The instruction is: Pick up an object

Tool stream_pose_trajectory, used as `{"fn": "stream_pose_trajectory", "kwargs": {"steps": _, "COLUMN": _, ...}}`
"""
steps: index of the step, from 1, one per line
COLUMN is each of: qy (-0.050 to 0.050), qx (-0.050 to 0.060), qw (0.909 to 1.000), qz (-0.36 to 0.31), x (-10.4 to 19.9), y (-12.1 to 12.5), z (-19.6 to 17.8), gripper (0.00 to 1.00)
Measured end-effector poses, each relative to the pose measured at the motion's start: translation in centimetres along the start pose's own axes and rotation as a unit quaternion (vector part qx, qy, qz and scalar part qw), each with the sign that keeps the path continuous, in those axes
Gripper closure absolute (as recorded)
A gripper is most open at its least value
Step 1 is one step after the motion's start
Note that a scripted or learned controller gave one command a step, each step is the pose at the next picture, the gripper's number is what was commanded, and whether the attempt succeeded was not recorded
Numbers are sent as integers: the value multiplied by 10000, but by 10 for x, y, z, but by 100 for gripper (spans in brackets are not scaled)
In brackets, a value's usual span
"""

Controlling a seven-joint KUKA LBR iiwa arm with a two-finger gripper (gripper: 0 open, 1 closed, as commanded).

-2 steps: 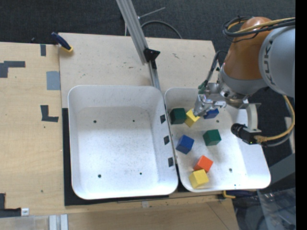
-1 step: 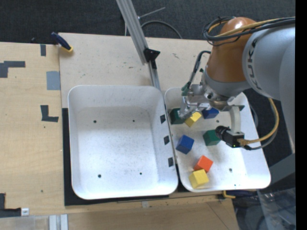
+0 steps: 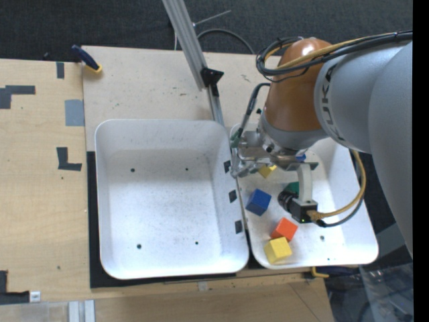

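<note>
Grey arm [image 3: 375, 113] over right bin [image 3: 348, 247], end effector [image 3: 258, 163] half-hidden.

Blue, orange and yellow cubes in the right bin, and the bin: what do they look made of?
Blue cube, orange cube and yellow cube: matte, even colour, crisp edges, probably painted wood or foam; can't tell which. Right bin: smooth white with rounded corners, likely moulded plastic.

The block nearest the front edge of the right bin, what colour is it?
Yellow. The block shows clearly in the camera view, just below an orange block.
</note>
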State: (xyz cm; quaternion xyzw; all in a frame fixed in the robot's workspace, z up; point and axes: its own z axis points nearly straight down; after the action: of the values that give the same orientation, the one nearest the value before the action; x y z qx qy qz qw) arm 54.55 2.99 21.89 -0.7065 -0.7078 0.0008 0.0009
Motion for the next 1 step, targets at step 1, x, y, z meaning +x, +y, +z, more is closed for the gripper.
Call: {"fn": "stream_pose_trajectory", "kwargs": {"steps": 1, "qy": 11, "qx": 2, "qw": 10000, "qz": -26, "x": 48, "y": -26, "z": -16, "gripper": 100}}
